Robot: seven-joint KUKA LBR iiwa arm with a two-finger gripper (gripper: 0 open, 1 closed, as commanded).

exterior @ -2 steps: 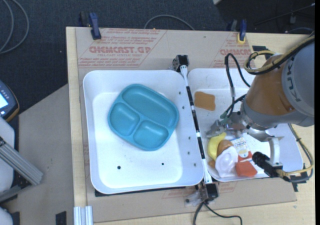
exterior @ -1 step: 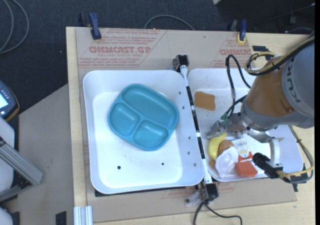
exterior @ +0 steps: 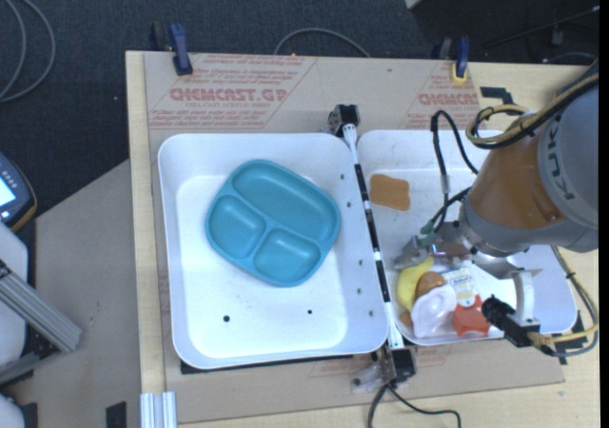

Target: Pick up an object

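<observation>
Objects [exterior: 440,301] sit clustered lower right in the right bin [exterior: 419,145]. I see the gripper [exterior: 447,255] over them; can't tell its finger state. Blue plate [exterior: 274,222] fills left bin [exterior: 181,255].

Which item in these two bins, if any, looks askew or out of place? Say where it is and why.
The blue divided plate in the left bin lies turned at an angle to the bin's walls. In the right bin, small items are heaped in the near corner, while the brown piece lies apart. Nothing looks spilled or broken.
</observation>
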